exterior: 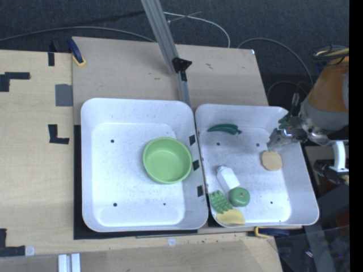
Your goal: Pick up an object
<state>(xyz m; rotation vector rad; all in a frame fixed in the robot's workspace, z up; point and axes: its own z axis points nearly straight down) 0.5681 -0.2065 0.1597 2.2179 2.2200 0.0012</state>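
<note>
The right bin [295,208] holds a tan round piece [271,161], a dark green pepper-like piece [225,129], a white cylinder [228,178], a green round knob-like piece [239,197], a small green ridged piece [218,200] and a yellow piece [234,216]. A light green bowl [167,160] sits in the left bin [99,152]. My gripper [279,137] hangs over the right bin's far right part, just above and right of the tan piece. Nothing shows between its fingers.
A grey metal pole [161,30] slants down from the top to the seam between the bins. Cables [227,35] lie on the dark floor behind the bench. A blue and yellow clamp [76,52] sits at the board's far left corner.
</note>
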